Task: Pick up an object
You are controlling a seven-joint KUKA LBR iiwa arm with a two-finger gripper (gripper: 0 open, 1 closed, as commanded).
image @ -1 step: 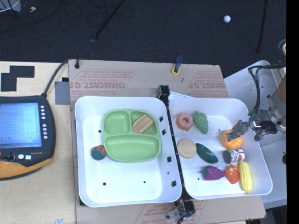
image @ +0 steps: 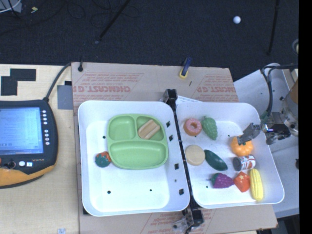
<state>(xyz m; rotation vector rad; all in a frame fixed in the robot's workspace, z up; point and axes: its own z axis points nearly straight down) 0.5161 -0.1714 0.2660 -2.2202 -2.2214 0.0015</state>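
gripper (image: 253,132) sits right over the orange fruit (image: 242,146) in the right bin (image: 243,108) (can't tell if it's gripping).

Small orange fruit (image: 242,146) in right bin (image: 273,179); near its right wall.

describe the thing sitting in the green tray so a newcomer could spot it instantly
Start at the left white bin, which holds a green divided tray with three compartments. Look in the tray's upper right compartment: a small tan, bread-like block lies there at a tilt. It is the one item inside the tray; its nearest neighbour, a small red and green ball-like toy, lies outside the tray's left edge.
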